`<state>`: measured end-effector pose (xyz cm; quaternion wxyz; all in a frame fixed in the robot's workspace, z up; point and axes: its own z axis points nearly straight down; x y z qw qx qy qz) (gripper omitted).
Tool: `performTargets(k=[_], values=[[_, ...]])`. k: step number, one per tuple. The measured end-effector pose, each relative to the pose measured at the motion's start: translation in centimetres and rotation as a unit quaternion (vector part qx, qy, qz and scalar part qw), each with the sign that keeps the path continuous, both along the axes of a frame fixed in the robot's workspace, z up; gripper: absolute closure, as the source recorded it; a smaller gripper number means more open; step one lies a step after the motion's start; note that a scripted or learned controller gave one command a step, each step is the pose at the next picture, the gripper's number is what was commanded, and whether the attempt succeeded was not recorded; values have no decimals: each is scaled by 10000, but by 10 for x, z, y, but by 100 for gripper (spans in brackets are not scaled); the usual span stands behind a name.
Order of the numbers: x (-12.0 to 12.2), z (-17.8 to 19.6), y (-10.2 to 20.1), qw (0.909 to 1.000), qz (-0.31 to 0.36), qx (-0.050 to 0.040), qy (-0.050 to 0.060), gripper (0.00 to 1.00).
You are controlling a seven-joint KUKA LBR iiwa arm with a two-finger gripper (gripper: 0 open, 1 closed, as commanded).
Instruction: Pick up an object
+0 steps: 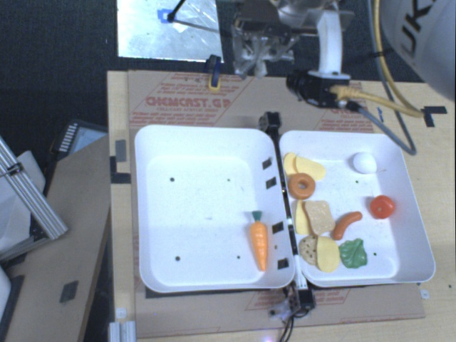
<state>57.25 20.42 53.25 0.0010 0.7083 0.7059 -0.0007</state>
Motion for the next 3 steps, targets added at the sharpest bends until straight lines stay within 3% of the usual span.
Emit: performTargets(k=[1, 2, 3], values=[[-7, 3, -81, 10000, -16, 2, -10, 100], [9, -43, -153, 10000, -14, -1, 10, 100], [97, -129, -239, 10000, -10, 1, 36, 100]])
